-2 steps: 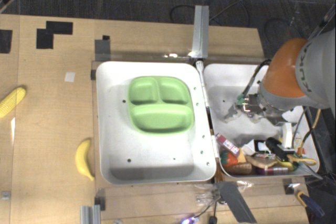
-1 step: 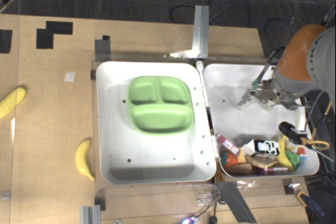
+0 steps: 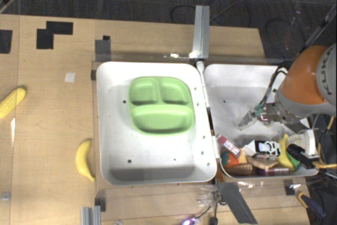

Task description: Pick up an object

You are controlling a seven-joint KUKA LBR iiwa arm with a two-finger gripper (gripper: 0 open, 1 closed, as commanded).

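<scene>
Near edge of right bin (image 3: pixel 231 77): clutter heaped in near corner, red-labelled packet (image 3: pixel 229 146), black-and-white item (image 3: pixel 267 147), yellow piece (image 3: pixel 288 157), packed touching. These are my candidate pick targets, crowded against near wall, little finger room. Farther: my gripper (image 3: pixel 247 121) hangs over bare bin floor, just beyond heap, nothing between fingers that I see; spread or pressed, cannot tell. Far half of bin open for moving. Left bin (image 3: pixel 113 129) holds green divided tray (image 3: pixel 160 104).

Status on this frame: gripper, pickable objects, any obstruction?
Gripper over bare floor of right bin, nothing seen between fingers. Object pile heaped along bin's near edge, untouched. Green divided plate alone in left bin. No obstruction visible.
</scene>
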